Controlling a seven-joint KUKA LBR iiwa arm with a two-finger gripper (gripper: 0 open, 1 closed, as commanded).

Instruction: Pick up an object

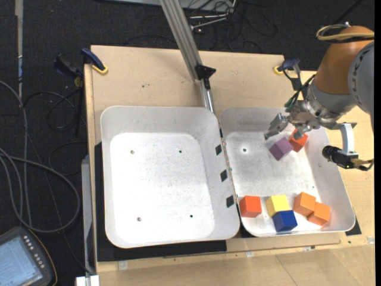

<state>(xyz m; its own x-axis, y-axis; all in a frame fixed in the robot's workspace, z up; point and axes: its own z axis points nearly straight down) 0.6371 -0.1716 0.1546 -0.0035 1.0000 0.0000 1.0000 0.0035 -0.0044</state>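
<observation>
My gripper (287, 128) hangs over the back part of the right bin (333, 177), at the end of the grey arm with the orange band. Just below it lie a purple block (280, 149) and a red-orange block (298, 141), side by side and partly covered by the gripper. Whether either one touches the gripper is unclear. Along the bin's front edge sit an orange cube (250, 205), a yellow cube (277, 204), a blue cube (285, 220) and two orange blocks (305, 202) (320, 213).
The left bin (113, 159) is beside the right one, their rims meeting at the centre. A slanted metal pole (184, 40) crosses the back of the bench. Clamps sit at the back corners of the bench.
</observation>
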